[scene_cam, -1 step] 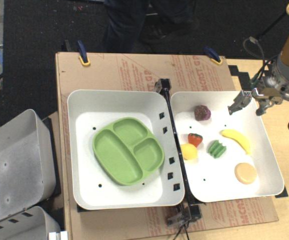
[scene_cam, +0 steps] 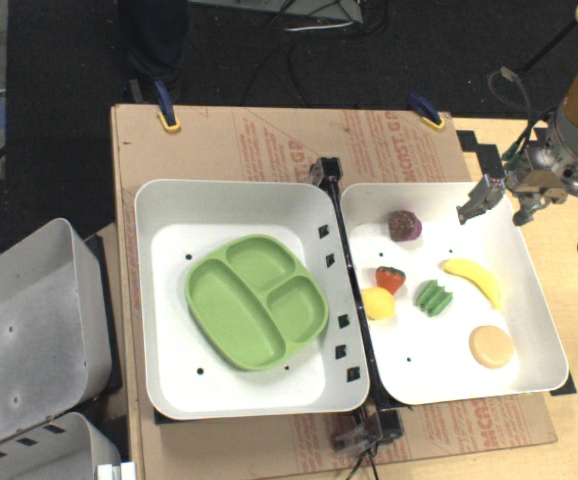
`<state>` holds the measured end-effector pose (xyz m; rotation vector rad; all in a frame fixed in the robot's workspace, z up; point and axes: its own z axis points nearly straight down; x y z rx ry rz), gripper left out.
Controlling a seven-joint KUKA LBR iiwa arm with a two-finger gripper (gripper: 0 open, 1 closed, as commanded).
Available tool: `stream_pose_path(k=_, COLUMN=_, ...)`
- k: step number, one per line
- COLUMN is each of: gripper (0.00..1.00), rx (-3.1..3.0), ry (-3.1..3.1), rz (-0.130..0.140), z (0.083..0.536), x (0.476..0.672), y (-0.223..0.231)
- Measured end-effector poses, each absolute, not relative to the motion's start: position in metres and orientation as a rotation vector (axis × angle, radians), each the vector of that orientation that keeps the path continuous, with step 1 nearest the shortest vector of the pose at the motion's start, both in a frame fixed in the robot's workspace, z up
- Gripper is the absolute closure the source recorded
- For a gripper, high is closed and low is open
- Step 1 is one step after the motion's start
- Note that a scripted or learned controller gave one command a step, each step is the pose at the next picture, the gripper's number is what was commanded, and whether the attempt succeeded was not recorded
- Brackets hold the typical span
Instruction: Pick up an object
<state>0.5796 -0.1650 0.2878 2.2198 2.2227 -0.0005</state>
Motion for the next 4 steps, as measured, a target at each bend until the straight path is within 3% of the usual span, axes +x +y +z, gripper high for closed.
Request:
stream_pose_path(k=3, gripper=0.00, rx=2.225, ry=2.223, rz=-0.003, z=0.134, x=0.588, y=-0.160)
stream_pose_path(k=4, gripper=1.00, rx=2.221, ry=2.220, rz=0.001, z=0.147, x=0.589, y=-0.160)
